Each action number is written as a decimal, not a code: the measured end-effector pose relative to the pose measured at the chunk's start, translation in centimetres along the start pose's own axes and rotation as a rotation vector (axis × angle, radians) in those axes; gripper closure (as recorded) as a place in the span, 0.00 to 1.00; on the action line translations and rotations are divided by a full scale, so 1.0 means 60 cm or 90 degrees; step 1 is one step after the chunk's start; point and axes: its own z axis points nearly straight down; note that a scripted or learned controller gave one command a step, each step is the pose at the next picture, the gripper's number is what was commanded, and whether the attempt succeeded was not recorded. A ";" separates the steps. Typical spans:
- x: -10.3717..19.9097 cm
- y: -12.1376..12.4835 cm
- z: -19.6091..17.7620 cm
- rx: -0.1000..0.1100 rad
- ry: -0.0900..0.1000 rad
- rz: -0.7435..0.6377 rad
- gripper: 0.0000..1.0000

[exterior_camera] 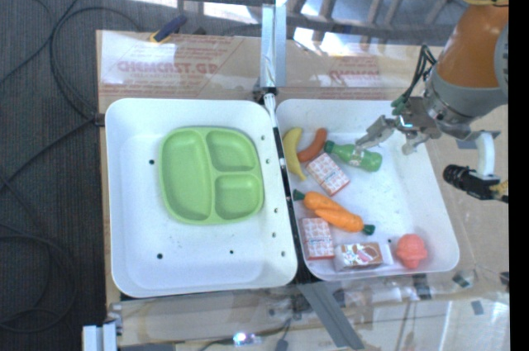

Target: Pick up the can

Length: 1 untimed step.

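Can: we can't pick one out among rt bin (442, 213) items w/ certainty. Tool (388, 135) fingers spread, nothing between them, just above green bottle (357, 156). Nearby: banana (293, 152), carrots (332, 211). Green tray (212, 175) in lt bin (132, 201).

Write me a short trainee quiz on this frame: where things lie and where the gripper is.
1. True or false: the green divided plate lies in the left bin.
2. The gripper hangs closest to which thing? A. green bottle B. banana C. carrots
3. What colour is the round item in the right bin, at the lower right corner as seen in the camera view?

Key: 1 true; 2 A; 3 red.
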 end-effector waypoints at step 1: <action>-0.034 0.002 0.166 0.001 -0.002 0.084 0.00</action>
